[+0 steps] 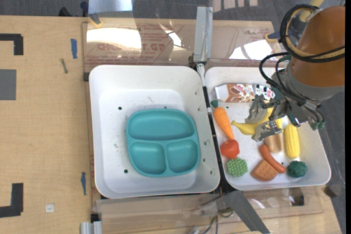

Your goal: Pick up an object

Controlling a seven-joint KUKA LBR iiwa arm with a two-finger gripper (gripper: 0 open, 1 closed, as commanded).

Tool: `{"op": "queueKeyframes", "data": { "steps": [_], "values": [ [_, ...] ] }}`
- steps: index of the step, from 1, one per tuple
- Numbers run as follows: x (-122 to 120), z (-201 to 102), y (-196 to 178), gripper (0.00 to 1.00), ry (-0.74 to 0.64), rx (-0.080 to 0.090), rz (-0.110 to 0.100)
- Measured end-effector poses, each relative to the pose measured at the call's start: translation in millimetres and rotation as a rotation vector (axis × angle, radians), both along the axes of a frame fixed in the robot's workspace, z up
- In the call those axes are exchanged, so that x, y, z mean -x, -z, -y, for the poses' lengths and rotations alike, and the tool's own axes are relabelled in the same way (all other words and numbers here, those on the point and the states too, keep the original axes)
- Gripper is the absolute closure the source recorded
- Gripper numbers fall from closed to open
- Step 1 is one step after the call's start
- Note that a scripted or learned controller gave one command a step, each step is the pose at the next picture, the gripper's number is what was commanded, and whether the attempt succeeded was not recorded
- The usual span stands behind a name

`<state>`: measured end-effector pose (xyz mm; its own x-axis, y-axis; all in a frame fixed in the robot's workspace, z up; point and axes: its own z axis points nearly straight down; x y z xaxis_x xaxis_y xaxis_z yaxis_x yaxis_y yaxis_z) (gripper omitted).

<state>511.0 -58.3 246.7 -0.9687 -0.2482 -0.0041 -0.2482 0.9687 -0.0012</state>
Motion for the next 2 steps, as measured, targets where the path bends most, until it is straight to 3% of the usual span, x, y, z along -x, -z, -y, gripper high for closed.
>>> {"op": "queueKeyframes", "data": {
  "steps": [1, 2],
  "values": [
    [23.0, -66.3, -99.9, 1.00, -0.020, -0.002, 0.010],
    [3.7, -95.0, 7.1, 1.00, -0.074, -0.002, -0.008]
  ]
}}
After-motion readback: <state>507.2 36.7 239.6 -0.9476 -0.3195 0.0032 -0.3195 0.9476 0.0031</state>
